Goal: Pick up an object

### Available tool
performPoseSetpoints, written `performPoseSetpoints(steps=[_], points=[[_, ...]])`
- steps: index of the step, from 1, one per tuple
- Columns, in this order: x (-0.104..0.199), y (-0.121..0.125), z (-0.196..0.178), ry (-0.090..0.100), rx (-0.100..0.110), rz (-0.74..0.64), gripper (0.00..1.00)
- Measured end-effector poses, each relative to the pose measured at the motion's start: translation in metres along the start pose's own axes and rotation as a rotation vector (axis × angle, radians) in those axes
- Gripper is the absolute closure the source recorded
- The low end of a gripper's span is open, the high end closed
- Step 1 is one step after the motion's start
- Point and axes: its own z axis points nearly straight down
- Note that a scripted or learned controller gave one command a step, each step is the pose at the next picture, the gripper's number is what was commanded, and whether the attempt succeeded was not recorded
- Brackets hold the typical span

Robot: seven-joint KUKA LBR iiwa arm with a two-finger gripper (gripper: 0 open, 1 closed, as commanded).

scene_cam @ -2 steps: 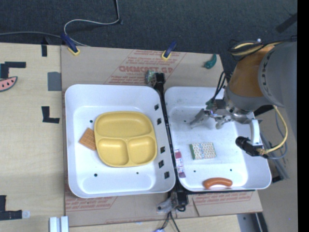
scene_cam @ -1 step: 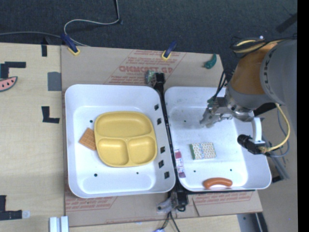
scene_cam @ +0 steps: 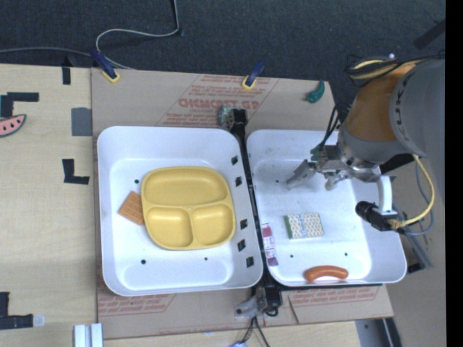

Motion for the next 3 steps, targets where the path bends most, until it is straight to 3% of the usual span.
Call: performPoseSetpoints(steps=[1, 2, 3], points=[[-0.003, -0.016, 0.051, -0.002, -0.005, 0.001, 0.0], [0.023, -0.052, 0.051, -0.003, -0.008, 0.002, 0.0], [0.022, -0.051, 0.041, -0.005, -0.009, 0.002, 1.0]])
